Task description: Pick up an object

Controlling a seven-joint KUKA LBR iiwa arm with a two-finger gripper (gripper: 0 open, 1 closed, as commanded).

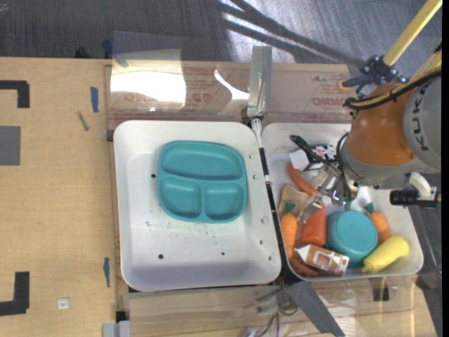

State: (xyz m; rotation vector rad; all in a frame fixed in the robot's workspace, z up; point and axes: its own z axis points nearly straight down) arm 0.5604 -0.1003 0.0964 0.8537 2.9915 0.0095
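The right bin (412,267) is crowded with toy food. A teal bowl (351,234) lies near its front, with a yellow piece (386,253) to its right and a small orange-and-white carton (325,260) to its left. An orange carrot (288,233) lies along the left wall, and a red-orange piece (315,226) sits beside the bowl. My gripper (325,193) reaches down into the middle of the bin, just above the red-orange piece and left of the bowl. Its metal tips are among the items, and nothing is clearly between them.
The left bin (133,209) holds a teal divided plate (202,181). A second carrot (302,180) and a black item (302,144) lie at the back of the right bin. Another small carrot (380,222) sits right of the bowl. The arm covers the bin's far right corner.
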